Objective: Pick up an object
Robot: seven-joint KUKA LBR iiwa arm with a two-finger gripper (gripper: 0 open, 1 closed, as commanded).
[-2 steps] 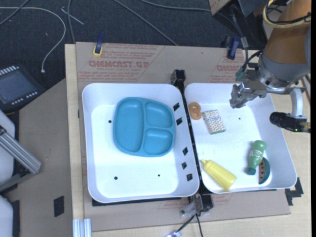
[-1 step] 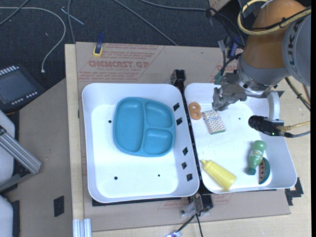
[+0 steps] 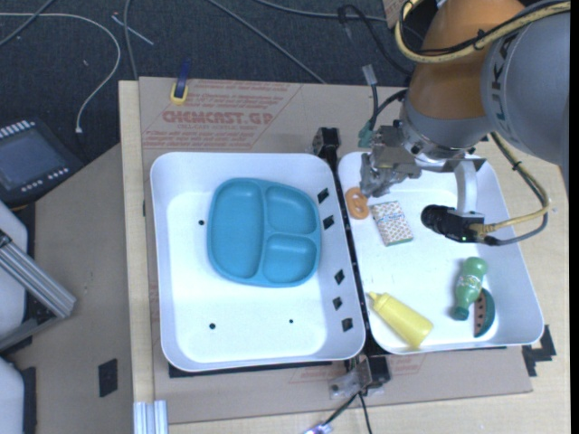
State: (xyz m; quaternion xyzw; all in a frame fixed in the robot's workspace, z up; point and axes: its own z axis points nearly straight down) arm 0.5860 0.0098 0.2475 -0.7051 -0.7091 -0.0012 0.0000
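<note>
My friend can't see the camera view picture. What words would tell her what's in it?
A robot gripper hangs over the right bin, above an orange ring and a patterned packet. A yellow bottle and green bottle lie nearby; the left bin holds a blue divided plate.

gripper (image 3: pixel 375 181) low over right bin (image 3: pixel 516 269), just above orange ring (image 3: pixel 358 206) and patterned card (image 3: pixel 392 221); contact unclear. Blue tray (image 3: pixel 263 231) in left bin (image 3: pixel 181 269).

Arm (image 3: pixel 534 70): we see a thick grey casing with dark lettering.
Band (image 3: pixel 466 34): rounded, orange.
Cables (image 3: pixel 416 25): yellow-and-black loops we trace over the band.
Gripper (image 3: pixel 375 181): grey metal.
</note>
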